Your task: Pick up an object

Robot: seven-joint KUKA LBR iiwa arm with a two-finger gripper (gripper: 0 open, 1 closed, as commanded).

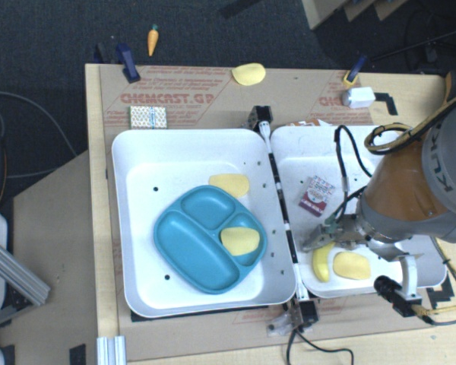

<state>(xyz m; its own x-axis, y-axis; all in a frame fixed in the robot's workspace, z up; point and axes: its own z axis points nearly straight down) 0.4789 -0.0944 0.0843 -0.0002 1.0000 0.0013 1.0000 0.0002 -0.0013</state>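
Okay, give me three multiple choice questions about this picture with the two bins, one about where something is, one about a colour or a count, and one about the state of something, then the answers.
1. Where is the tray?
A. left bin
B. right bin
C. on the bench outside the bins

2. What colour is the tray?
A. red
B. blue
C. green

3. How does the yellow piece on the tray lie?
A. in a tray compartment
B. hanging over the bin rim
C. under the tray

Answers:
1. A, the tray rests on the left bin floor.
2. B, it is plainly blue.
3. A, it sits inside one of the small compartments.
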